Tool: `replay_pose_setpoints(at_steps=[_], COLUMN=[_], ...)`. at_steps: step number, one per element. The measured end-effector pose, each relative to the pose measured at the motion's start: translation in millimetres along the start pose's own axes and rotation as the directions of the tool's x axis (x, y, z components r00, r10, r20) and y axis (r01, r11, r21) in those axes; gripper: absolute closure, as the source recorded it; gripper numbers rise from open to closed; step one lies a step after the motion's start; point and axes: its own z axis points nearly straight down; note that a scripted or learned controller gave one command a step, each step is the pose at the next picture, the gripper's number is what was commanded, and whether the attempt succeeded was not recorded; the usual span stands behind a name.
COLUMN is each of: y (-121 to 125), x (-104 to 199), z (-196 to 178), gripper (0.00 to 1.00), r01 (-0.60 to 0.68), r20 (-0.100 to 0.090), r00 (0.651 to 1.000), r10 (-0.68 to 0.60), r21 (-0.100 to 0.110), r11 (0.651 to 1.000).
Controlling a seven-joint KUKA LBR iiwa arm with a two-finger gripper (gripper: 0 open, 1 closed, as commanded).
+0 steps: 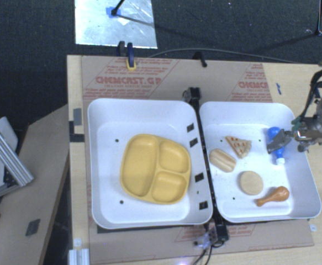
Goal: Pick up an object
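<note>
The right bin [301, 173] holds several toy foods. A tan waffle-patterned wedge [238, 146] lies near its middle, with a bread roll [222, 160] just left of it. Nearer the front lie a round beige biscuit [251, 183] and an orange-brown drumstick [273, 196]. My gripper [275, 142], with blue tips, reaches in from the right over the bin's right side. It is right of the wedge and above the biscuit and drumstick in the view. Nothing shows in its grasp.
The left bin [105, 148] holds a yellow divided plate [155, 169]. A black divider with clips [200, 148] runs between the bins. A cable [232, 51] lies behind them and a metal frame [6, 153] stands at the left.
</note>
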Motion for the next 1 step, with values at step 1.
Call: replay_pose_setpoints(at_steps=[1], y=[2.1], x=[0.2], z=[-4.8], gripper=[0.0], r01=[0.003], r20=[0.002], r00=[1.0], r10=[-0.003], r21=[-0.01], r11=[1.0])
